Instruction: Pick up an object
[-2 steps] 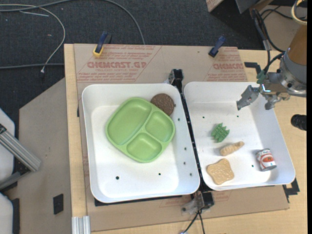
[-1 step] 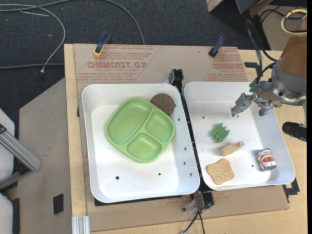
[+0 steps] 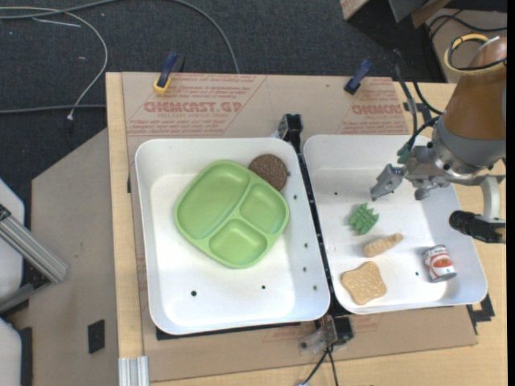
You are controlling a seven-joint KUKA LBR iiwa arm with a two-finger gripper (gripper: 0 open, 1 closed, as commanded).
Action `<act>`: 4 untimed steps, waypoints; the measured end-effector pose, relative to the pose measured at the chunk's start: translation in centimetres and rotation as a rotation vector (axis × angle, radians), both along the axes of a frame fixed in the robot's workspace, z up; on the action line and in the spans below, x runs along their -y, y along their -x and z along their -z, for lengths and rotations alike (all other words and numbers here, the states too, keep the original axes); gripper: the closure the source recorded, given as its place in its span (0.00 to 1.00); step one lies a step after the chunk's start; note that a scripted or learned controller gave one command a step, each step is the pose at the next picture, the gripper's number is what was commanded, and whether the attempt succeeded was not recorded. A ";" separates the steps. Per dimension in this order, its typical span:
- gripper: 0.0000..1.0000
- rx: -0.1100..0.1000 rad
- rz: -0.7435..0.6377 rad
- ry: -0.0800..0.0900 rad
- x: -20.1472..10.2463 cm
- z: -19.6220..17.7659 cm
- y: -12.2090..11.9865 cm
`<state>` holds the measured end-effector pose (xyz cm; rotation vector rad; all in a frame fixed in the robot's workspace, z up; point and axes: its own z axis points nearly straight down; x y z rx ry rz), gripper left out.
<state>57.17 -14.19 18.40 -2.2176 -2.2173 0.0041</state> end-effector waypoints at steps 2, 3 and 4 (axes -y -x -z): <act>1.00 0.006 0.000 0.001 0.4 4.7 0.0; 1.00 0.013 -0.001 0.004 0.2 -1.6 0.3; 1.00 0.012 -0.002 0.004 0.2 -5.8 0.1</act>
